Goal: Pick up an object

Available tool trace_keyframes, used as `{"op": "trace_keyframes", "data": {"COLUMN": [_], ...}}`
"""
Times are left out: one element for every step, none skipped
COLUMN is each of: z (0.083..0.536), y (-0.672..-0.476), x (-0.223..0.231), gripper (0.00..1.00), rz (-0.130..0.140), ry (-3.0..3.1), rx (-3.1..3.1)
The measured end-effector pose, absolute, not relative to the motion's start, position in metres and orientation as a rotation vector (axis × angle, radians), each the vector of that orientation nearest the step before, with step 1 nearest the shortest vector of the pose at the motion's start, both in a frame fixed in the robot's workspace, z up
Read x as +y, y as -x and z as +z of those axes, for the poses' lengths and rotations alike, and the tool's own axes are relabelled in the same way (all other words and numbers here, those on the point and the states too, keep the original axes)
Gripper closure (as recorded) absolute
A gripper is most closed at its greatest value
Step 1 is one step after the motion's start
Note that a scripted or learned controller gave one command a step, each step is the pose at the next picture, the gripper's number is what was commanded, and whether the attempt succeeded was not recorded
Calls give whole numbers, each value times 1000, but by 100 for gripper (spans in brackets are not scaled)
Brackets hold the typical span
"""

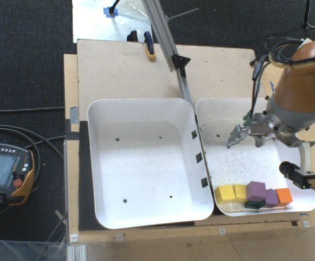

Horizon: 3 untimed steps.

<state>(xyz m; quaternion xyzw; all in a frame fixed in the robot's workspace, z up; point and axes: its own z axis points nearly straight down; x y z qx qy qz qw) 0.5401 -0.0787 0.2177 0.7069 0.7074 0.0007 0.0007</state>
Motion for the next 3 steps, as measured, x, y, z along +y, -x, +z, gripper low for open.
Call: {"op": "trace_keyframes", "data": {"z": [208, 220, 273], "y": [-541, -542, -515], "x": [-145, -141, -38], "gripper": [0, 100, 100], "rz": [-1, 5, 10], "ry": [-2224, -2214, -2206], "rx": [2212, 2221, 2234]}}
